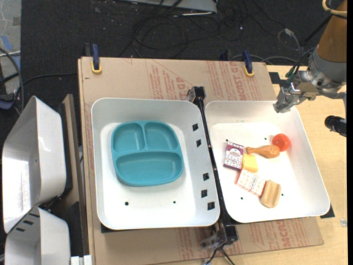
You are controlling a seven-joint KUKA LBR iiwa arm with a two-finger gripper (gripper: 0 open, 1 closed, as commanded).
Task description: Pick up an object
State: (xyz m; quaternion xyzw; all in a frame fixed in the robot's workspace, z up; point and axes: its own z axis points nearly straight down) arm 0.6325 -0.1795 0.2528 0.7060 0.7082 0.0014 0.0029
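The right bin [309, 164] holds several small items: a purple box [234, 155], a yellow block [251, 163], an orange drumstick-shaped piece [265, 151], a red ball-like fruit [282, 142], a pale patterned packet [251, 183] and a tan bread roll [270, 194]. My gripper [285, 102] hangs over the far right corner of this bin, up and to the right of the red fruit and well apart from every item. Nothing is seen in it.
The left bin [105, 203] holds a teal divided plate [148, 152]. A black hinge strip [207, 164] runs between the bins. Two clamps [96, 65] [247, 68] sit on the bench's far edge. White containers [30, 159] stand at the left.
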